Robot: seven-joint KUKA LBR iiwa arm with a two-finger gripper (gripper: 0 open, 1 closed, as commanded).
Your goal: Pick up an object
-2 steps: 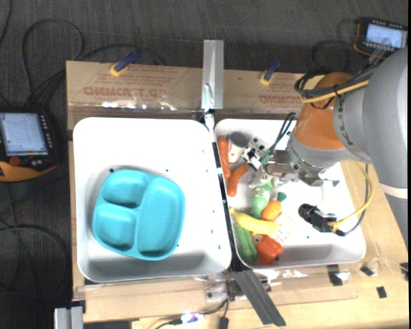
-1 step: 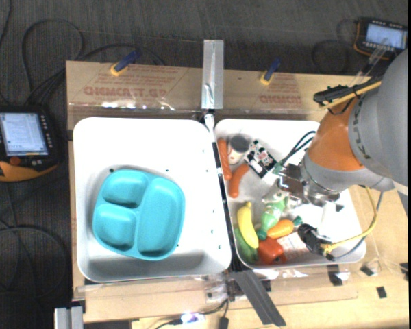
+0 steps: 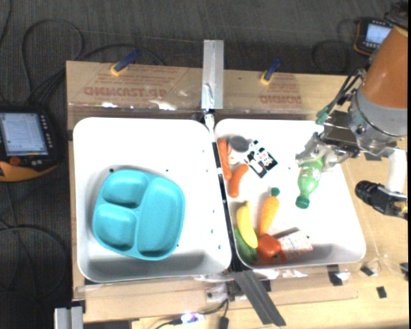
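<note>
The camera view looks down at a slant on the surface (image 3: pixel 329 91) with two white bins side by side. The left bin (image 3: pixel 89 132) carries a turquoise plate with three compartments (image 3: pixel 138 213). The right bin (image 3: pixel 342 214) carries many small things: a carrot (image 3: pixel 268 212), a banana (image 3: pixel 243 223), a red pepper (image 3: pixel 268 246), an orange sausage-like piece (image 3: pixel 237 177), a small black and white card (image 3: pixel 262 160) and a small box (image 3: pixel 296 242) near the front wall.

The arm comes in from the right, and its end effector (image 3: pixel 316 157) is low over the far right part of the right bin. A green bottle (image 3: pixel 307 184) is directly under it, tilted, with its cap pointing down toward the front of the bin. The upper part of the bottle seems to sit between the fingers, and I judge that the end effector is closed on it, though the contact is small in the picture. Whether the lower end of the bottle touches the bin floor or is already free, I cannot tell.

The step in hand is, in my judgement, the grasp or the very start of the lift. The next move calls for a straight, slow rise. Because the bottle hangs tilted and is held near one end, it can turn or slip out.
</note>
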